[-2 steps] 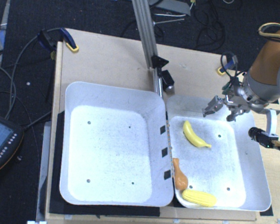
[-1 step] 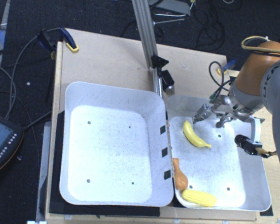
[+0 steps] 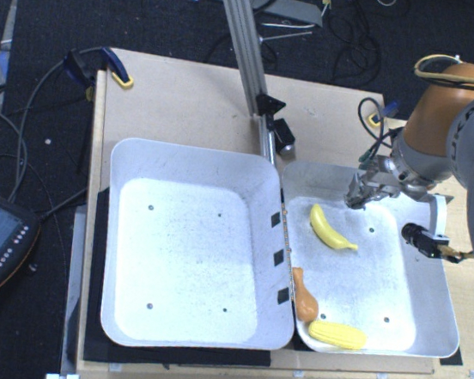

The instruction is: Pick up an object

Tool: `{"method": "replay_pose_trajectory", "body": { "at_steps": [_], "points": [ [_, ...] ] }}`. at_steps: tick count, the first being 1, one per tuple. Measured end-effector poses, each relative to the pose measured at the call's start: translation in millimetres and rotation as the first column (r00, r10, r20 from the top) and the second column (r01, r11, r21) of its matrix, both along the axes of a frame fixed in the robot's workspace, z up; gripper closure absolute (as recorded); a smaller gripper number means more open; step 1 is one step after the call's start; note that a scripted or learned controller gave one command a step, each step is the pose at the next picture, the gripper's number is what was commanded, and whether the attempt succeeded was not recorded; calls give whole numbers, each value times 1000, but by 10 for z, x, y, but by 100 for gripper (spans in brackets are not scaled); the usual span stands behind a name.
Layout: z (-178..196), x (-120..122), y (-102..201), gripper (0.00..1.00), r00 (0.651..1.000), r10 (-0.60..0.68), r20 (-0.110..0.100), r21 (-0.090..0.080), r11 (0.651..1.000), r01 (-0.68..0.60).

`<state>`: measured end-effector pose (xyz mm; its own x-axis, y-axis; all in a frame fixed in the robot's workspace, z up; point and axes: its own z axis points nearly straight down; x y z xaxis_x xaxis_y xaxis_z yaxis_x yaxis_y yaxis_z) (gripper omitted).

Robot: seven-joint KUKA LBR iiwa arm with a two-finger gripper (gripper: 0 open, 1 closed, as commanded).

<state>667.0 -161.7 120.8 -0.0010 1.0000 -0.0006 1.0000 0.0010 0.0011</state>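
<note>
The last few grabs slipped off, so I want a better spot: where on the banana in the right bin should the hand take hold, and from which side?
Probably the banana's thick middle, coming straight down, fingers across its narrow width. It lies flat and clear of the bin wall, with the hand just beyond its upper end.

You have two white, grey-speckled bins (image 3: 186, 247) on a tan table (image 3: 188, 100). In the right bin you see a yellow banana (image 3: 332, 230), a yellow corn cob (image 3: 337, 334) and an orange-brown gourd (image 3: 304, 301).
</note>
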Motion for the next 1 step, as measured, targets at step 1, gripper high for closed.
{"method": "replay_pose_trajectory", "body": {
  "at_steps": [1],
  "points": [
    [424, 11, -23, 100, 1000, -1, 3, 0, 1000, 1]
  ]
}}
